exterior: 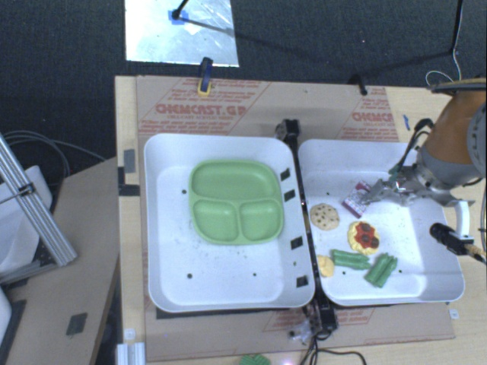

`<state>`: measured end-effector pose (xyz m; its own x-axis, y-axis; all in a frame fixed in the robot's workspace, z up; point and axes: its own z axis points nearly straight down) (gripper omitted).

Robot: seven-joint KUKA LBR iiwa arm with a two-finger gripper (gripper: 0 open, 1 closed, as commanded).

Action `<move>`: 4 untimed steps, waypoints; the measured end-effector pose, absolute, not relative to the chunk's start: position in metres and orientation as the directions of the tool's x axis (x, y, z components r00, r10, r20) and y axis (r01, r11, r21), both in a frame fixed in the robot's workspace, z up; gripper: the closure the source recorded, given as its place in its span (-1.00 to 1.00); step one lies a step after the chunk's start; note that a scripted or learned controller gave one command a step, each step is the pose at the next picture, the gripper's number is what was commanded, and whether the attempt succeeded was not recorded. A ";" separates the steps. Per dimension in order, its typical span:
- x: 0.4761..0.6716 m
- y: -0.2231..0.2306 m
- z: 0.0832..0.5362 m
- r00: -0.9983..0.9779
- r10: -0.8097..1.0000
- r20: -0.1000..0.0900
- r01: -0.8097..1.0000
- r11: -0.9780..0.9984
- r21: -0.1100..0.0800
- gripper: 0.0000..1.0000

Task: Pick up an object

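- Gripper (368,195): reaches in from the right, low over the right bin (441,284); its tips sit at a small purple-and-white packet (354,203). Whether it is released or clenched, cannot tell; contact with the packet, cannot tell either.
- Arm (456,139): grey with an orange band, crossing the right bin's far right corner.
- Packet: upper middle of the right bin, just beside the gripper tips, lying flat.
- Cookie (325,217): left of the packet, near the bin's left wall.
- Pizza piece (364,236): yellow with red topping, just below the packet.
- Green bean (349,259): lying flat, below the pizza piece.
- Green bundle (380,270): right of the bean, towards the near wall.
- Yellow bit (325,265): at the left wall, touching the bean's end.
- Left bin (163,280): holds a green divided plate (235,201), well apart from the gripper.
- Step in hand, as judged: approach to a grasp, the packet the likely candidate.
- Next move calls for: tips either side of the flat packet, a firm close, then a straight lift clear of the pizza piece.
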<state>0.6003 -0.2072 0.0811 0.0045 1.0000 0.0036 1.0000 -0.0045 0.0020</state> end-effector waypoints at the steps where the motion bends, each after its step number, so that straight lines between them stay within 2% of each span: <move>1: 0.611 -0.170 0.262 -0.008 1.000 -0.004 1.000 0.008 0.019 -1.00; 2: 0.532 -0.195 0.216 0.005 1.000 0.000 1.000 -0.005 -0.006 -1.00; 3: 0.592 -0.152 0.184 -0.009 1.000 0.000 1.000 0.009 0.003 -1.00; 4: 0.606 -0.162 0.082 0.000 1.000 0.004 1.000 0.000 0.004 -1.00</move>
<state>0.6062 -0.1619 0.0819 -0.0002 1.0000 0.0039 1.0000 0.0001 0.0035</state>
